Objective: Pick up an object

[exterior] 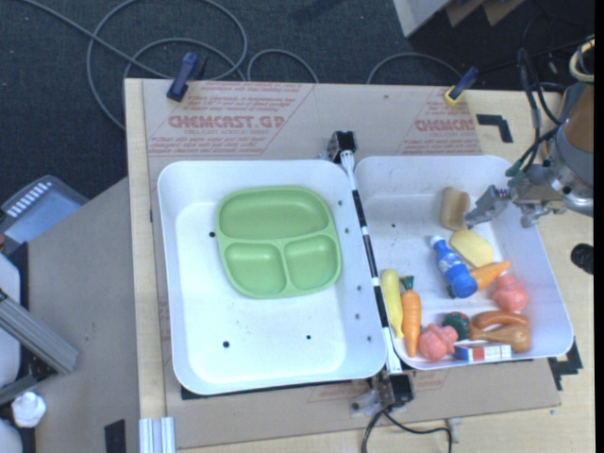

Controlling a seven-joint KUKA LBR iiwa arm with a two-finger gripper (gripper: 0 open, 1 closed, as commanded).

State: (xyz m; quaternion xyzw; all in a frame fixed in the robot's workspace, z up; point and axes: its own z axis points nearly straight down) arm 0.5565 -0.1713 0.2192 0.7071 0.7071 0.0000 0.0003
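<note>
Target candidate, tan rounded plastic bread-like toy [455, 207], lies in right white bin [557, 295] just beside gripper [483, 206]; likely light, stiff, slick, so grip its narrow sides; jaws' opening cannot be told, nothing visibly held.

I'm at the right edge of the bench, my two-finger gripper [483, 206] hanging over the far side of the shallow white right-hand bin [415, 182]. Just left of my fingers sits the tan rounded block [454, 207]. Nearer the camera lies the pale yellow lemon-shaped toy [472, 248], with the blue plastic bottle [453, 267] touching its left side. The orange toy carrot [411, 312] lies by the bin's left wall, beside the yellow toy corn cob [391, 296]. In the shallow white left-hand bin [189, 347] rests the green three-compartment plastic plate [278, 241], toward the far half.
</note>
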